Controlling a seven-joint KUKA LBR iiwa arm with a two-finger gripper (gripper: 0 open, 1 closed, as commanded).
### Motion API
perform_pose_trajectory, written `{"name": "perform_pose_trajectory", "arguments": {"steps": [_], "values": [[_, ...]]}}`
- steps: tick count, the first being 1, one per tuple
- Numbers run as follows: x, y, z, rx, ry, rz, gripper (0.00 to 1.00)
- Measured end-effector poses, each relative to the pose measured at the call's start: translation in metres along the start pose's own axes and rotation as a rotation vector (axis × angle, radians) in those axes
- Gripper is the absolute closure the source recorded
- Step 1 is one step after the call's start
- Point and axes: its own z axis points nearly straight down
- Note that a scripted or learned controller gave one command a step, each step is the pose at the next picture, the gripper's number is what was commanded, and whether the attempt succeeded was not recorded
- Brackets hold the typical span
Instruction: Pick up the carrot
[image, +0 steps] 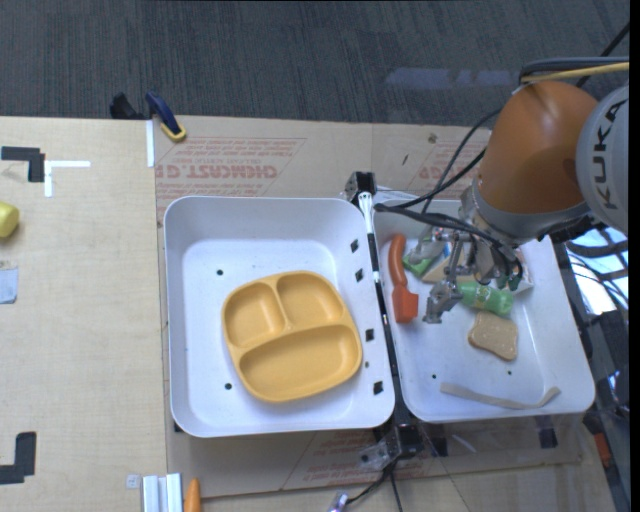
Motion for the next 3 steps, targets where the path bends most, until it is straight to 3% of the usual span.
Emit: {"name": "perform_pose_trajectory", "arguments": {"steps": [1, 2, 3], "values": [[0.016, 0.087, 0.001, 0.0, 0.004, 0.131, 0.0], [-0.014, 0.147, 0.043, 0.002, 0.003, 0.4, 0.0], [-0.018, 0.149, 0.093, -0.004, -0.018, 0.452, 0.0]]}}
